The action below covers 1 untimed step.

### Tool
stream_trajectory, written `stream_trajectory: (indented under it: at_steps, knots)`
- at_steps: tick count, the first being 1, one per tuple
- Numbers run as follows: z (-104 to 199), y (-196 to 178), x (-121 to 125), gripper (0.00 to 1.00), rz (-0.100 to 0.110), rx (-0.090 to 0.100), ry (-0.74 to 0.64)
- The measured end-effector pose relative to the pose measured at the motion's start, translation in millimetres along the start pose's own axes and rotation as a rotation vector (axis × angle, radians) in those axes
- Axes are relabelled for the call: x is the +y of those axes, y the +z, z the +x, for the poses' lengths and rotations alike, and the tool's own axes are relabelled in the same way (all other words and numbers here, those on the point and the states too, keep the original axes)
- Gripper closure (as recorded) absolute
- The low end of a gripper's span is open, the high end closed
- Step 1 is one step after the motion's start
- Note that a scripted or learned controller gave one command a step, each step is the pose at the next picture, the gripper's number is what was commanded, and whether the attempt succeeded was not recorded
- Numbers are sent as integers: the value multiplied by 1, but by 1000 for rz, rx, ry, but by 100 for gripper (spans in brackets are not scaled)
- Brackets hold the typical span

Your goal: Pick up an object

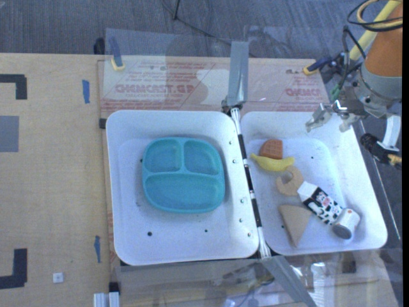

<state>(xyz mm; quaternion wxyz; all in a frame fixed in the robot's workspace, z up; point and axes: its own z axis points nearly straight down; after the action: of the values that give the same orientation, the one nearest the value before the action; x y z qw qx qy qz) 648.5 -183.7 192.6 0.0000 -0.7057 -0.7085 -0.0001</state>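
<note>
Grey two-finger gripper [330, 115] hangs open and empty over the right white bin's [370, 190] top-right corner, approach step by the look of it; nearest pick, yellow plastic banana [273, 163], lies mid-bin, calling for travel left and descent.

I work from single fixed camera, mounted above bench [51, 171]. View looks down at slant, far edge of bench toward top of frame. Range moderate: left bin [121, 190] and right bin [364, 190] both fit whole, side by side, with bench surface at left and floor beyond at top. Arm [383, 62] enters from right edge, upper corner.
</note>
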Motion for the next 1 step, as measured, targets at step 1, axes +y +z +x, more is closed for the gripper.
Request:
stream_trajectory:
  at_steps: [1]
  knots:
    - [16,90,-59,0,-1,0,-100]
